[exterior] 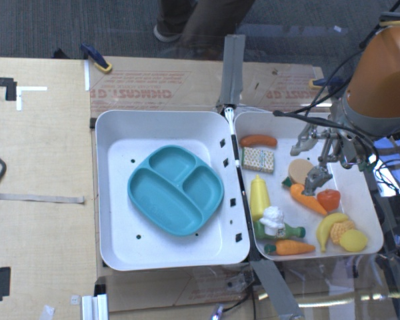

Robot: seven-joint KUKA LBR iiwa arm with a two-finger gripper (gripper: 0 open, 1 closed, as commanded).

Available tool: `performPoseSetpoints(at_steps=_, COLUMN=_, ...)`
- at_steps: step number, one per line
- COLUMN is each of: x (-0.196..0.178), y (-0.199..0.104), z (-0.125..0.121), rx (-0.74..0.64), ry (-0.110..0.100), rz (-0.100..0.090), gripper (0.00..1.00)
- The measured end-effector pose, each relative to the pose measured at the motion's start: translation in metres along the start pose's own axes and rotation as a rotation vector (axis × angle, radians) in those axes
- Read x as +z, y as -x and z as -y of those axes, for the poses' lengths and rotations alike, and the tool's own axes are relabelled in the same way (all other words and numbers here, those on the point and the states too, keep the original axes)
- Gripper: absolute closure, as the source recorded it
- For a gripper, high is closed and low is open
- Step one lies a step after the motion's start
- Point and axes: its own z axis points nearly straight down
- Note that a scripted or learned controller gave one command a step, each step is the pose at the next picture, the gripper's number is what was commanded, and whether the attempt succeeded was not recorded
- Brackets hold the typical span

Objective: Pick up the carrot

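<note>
Hovering end effector [315, 179] — carrot [307, 199] just beneath its tip.

Bulbous orange band, grey metal wrist [333, 142] (black cables looping), dull silver fingers [315, 179]

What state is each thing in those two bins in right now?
Gripper: low over the right bin, just above one carrot.
Carrot: lying flat beneath the gripper, not lifted.
Second carrot: lying flat by the near wall.
Blue plate: lying flat in the left bin, nothing on it.
Yellow bottle: lying on its side.
</note>
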Motion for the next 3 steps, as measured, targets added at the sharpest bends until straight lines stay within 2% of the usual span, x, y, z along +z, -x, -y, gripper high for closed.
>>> performPoseSetpoints(at_steps=1, x=0.147, y=0.014, z=0.013, rx=-0.21, ry=0.0, rz=0.001, gripper=0.0)
performPoseSetpoints(at_steps=2, x=0.136, y=0.017, z=0.012, rx=-0.214, ry=-0.002, rz=0.007, gripper=1.0)
performPoseSetpoints(at_steps=3, x=0.137, y=0.017, z=0.012, rx=-0.214, ry=-0.002, rz=0.006, gripper=0.0)
